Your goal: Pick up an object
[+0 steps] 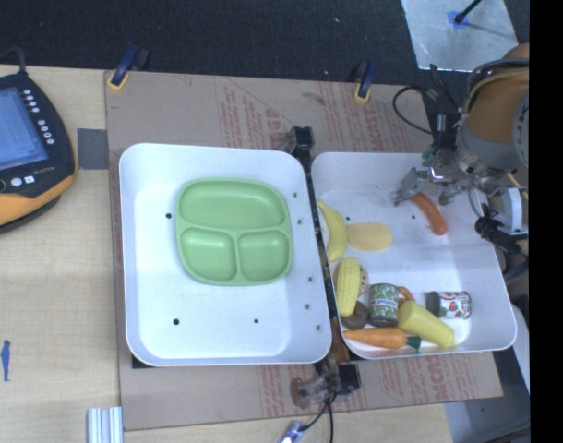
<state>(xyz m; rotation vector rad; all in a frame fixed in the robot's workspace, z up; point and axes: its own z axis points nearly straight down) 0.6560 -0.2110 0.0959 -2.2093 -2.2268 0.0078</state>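
Camera view, divided green plate (233, 230), slender orange sausage (431, 214)

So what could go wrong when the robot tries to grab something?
The gripper sits near the back wall of the right bin, next to the hot dog, so it may bump the wall or just nudge the sausage away. The other toys, such as the corn, can and carrot, crowd together, so a grab there could catch two or slip.

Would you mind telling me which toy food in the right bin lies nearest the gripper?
The orange-red toy sausage, lying just beside the gripper in the bin's upper part; the other toy foods cluster along the bin's left and lower edges.
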